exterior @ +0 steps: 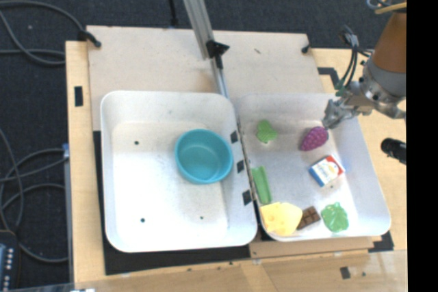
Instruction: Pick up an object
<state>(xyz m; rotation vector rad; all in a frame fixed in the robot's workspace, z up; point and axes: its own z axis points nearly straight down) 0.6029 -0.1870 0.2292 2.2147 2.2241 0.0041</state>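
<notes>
- Pincer (333, 114) hovers at the right bin's (366, 167) one o'clock; whether it is open, I cannot tell
- Grapes (314, 138) just beside it at seven o'clock: probably light, bumpy, best pinched across the middle

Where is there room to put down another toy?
The left bin has lots of bare floor all around the blue bowl. The right bin is bare between the green piece and purple grapes; its front corner is crowded.

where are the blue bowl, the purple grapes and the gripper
blue bowl (203, 156), camera view, on the bowl's inner floor
purple grapes (314, 139), camera view, on the middle of the bunch
gripper (331, 115), camera view, at its tip just above the grapes
</notes>
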